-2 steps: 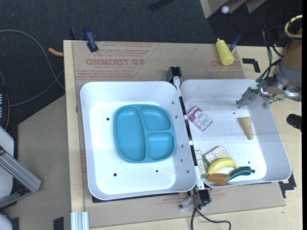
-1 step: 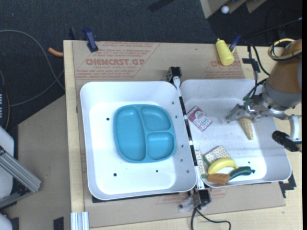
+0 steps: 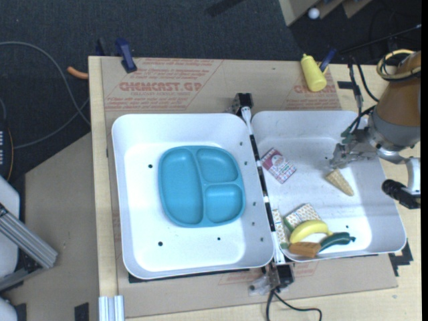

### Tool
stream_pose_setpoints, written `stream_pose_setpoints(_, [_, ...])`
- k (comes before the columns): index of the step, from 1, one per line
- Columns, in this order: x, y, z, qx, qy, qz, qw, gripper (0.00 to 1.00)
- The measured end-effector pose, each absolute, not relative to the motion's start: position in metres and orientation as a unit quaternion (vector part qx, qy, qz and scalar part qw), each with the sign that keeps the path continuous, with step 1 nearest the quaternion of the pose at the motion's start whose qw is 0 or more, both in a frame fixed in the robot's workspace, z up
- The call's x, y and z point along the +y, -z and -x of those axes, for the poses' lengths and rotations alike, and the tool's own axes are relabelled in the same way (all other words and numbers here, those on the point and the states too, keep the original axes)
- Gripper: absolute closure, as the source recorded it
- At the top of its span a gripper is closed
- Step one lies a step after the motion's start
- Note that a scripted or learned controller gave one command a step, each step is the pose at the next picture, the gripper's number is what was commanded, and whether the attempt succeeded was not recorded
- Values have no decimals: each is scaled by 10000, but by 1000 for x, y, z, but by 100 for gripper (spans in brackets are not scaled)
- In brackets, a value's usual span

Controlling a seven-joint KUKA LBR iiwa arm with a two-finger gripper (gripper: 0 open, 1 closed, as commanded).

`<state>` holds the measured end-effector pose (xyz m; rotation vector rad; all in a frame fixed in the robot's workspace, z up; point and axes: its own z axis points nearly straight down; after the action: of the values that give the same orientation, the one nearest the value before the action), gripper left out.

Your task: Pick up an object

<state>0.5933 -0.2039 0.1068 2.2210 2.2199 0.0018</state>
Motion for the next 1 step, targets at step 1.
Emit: stream_pose_setpoints(1, [-204, -117, -594, 7068, -11, -7074, 18, 100])
